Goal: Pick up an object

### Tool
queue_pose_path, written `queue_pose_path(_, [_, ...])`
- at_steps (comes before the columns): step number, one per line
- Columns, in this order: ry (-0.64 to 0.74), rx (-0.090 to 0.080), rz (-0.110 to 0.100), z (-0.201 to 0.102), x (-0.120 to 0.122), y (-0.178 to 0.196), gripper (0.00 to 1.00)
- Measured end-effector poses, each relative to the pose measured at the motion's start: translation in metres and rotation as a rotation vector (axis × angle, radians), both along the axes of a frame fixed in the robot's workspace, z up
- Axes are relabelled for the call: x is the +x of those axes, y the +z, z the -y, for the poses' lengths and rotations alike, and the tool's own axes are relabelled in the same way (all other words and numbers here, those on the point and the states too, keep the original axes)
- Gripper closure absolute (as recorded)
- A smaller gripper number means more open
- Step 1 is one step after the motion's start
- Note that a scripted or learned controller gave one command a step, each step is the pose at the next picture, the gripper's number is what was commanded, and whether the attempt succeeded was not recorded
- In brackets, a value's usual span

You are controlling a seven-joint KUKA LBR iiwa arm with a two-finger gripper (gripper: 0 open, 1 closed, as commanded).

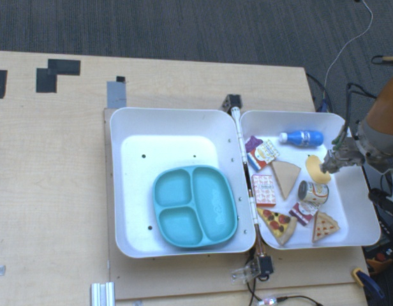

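The right bin (349, 238) holds several small items. Among them are a blue bottle (303, 138), a yellow fruit-like piece (315, 169), a tan bread wedge (286, 176), a small can (313, 193), a pink box (265, 190) and two pizza slices (277, 224) (325, 226). My gripper (332, 162) comes in from the right and hangs low over the bin. Its tip is right at the yellow piece's right side, just above the can. I cannot tell whether it touches the yellow piece.
The left bin (129, 171) contains a teal divided plate (195, 206). A purple and white packet (261, 150) and a small red item (303, 214) also lie in the right bin. The grey arm with its orange band (383, 116) stands over the bin's right wall.
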State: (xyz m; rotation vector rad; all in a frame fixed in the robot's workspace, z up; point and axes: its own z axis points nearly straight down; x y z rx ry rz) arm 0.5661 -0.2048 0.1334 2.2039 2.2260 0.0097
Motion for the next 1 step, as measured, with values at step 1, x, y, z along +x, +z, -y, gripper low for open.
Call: queue_pose_path(1, [0.0, 0.0, 0.0, 0.0, -0.0001, 0.0, 0.0])
